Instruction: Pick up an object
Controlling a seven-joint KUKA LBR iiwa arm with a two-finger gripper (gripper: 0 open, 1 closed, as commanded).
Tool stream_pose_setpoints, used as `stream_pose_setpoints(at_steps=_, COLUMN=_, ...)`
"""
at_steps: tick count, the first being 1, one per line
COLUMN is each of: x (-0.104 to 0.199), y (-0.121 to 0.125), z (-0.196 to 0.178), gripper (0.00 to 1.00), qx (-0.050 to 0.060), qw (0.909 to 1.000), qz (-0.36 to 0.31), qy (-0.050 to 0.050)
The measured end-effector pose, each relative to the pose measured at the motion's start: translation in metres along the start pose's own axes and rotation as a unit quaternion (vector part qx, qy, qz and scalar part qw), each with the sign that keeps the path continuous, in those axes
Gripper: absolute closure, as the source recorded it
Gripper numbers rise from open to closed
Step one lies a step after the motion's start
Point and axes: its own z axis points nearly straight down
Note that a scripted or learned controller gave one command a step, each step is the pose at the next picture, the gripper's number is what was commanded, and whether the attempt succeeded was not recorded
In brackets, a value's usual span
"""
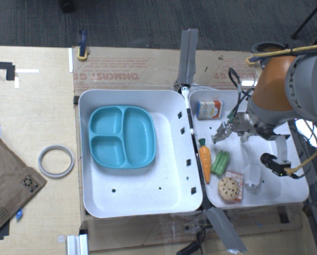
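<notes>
arm (286, 89): comes in from the right, orange band above the wrist, hangs over the right bin
tool (220, 135): over the right bin's middle, above the bin floor, just up and right of the carrot and green piece; nothing seen between its fingers; can't tell if they're apart or together
right bin (294, 193): holds all the small items
carrot (205, 161): along the bin's left wall, leafy end up
green piece (220, 162): just right of the carrot, tilted
cookie (230, 187): near the bin's front, below the green piece
carton (209, 109): small, at the bin's back left
clear item (252, 175): right of the cookie, too faint to identify
left bin (94, 195): holds a blue plate
plate (122, 137): three compartments, toward the bin's back left
tape ring (56, 160): on the desk, left of the left bin
desk (31, 110): brown paper bag (7, 182) at its left edge
</notes>
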Motion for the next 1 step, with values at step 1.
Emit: stream_pose_setpoints(at_steps=1, x=0.0091, y=-0.0536, z=0.0094, gripper=0.0, qx=0.0, qw=0.9981, qz=-0.061, qy=0.0)
